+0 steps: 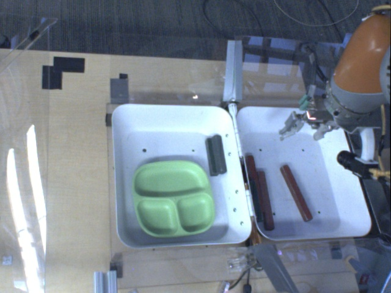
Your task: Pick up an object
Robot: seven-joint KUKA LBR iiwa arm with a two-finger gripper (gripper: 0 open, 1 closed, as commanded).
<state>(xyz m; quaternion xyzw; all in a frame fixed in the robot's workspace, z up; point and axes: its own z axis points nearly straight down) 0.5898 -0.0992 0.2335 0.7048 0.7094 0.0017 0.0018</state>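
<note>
Two white bins sit side by side on the desk (67, 182). I see the left bin (125, 224) holding a green divided plate (174, 196) at lower centre and a dark grey block (215, 155) above it. The right bin (357, 221) holds three brown sticks (296, 192). My gripper (305, 126) hangs at upper right over that bin, fingers spread, holding nothing.

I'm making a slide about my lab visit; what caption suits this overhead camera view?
Arm's end effector hovers over right bin holding three brown sticks; left bin holds green divided tray.
</note>
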